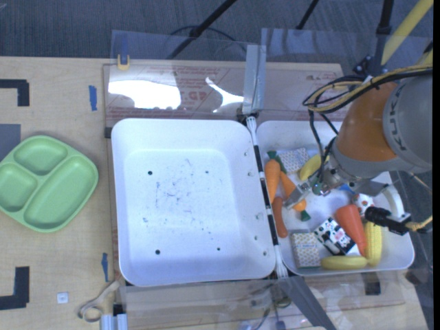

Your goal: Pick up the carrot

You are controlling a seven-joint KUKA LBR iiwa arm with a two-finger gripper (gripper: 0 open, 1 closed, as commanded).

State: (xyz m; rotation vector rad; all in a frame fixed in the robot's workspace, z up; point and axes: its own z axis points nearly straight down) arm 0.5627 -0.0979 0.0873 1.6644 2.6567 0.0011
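Observation:
A long orange carrot [273,177] with a green top lies along the left wall of the right bin [402,256], pointing toward the front. A second, shorter carrot [350,225] lies further right in the same bin. My gripper [305,192] hangs low over the bin's middle, just right of the long carrot and close to it. Its metal tip sits beside the carrot's lower half. I see nothing lifted off the bin floor. The grey arm with its orange band [368,133] comes in from the right and hides part of the bin behind it.
The right bin also holds a yellow banana [343,261], a corn cob [375,242], a black-and-white block [333,234], a tan waffle-like square [306,248] and a small orange piece [303,216]. The large left bin [124,150] adjoins it. A green divided plate [45,182] sits far left.

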